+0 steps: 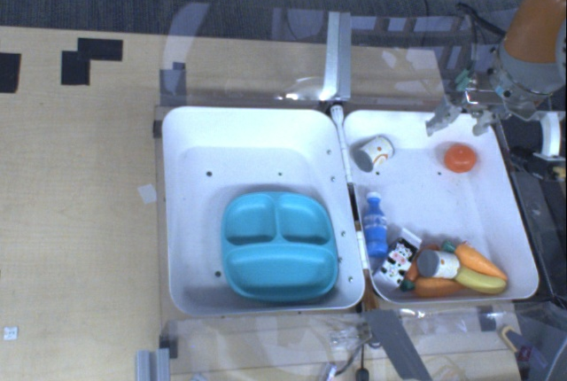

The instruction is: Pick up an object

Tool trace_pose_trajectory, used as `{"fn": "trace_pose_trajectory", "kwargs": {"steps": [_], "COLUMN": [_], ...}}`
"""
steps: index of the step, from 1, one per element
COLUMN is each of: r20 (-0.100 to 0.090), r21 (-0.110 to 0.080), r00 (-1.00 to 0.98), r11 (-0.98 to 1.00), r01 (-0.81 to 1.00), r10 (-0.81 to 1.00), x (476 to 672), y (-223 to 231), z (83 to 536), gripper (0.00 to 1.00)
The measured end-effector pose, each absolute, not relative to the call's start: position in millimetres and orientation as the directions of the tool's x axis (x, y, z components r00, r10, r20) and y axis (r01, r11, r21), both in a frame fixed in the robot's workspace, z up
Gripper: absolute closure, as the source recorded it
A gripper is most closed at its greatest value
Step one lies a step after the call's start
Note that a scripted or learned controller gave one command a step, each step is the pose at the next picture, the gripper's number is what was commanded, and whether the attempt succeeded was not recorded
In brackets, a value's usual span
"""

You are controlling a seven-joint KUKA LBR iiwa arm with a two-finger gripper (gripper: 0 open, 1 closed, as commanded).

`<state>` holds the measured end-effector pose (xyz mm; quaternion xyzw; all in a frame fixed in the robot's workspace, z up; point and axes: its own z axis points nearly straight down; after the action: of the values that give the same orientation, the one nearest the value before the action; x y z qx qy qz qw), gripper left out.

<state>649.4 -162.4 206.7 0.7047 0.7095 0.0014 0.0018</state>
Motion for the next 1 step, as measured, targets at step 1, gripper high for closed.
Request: {"fn": "trace_pose_trajectory", "kwargs": {"steps": [1], "r20": [-0.001], "r21": [0.009], "r00": [0.049], "r11": [-0.049], "r01": [0.999], "r10": [0.999], "x": [642.9], "y": [-142.6], "z": [87.5], "gripper": [0.00]}}
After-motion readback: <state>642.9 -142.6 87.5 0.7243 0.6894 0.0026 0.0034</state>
